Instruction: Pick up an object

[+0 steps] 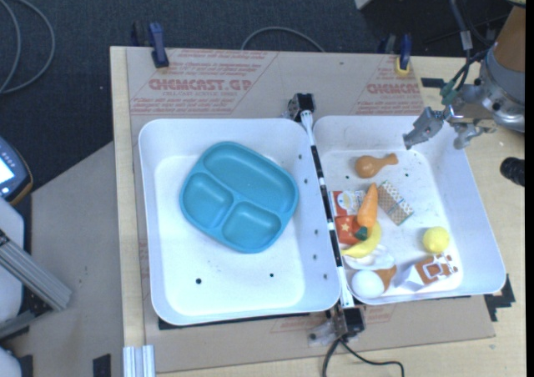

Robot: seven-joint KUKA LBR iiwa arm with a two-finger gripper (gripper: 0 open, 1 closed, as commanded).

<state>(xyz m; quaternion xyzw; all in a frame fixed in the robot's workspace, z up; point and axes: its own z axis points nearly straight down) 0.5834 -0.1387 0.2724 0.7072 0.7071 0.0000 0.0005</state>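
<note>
The pincer (440, 127) hangs spread and empty. Below it, the carrot (368, 205) and banana (365, 243) touch, so a grab may slip.

The left bin (158, 200) is mostly taken up by a blue plate (239, 197), with bare floor along its near edge. In the right bin (471, 200) toys crowd the near half: carrot (368, 204), banana (365, 248), lemon (435, 239), egg (367, 284). Its far right corner lies bare.
</note>
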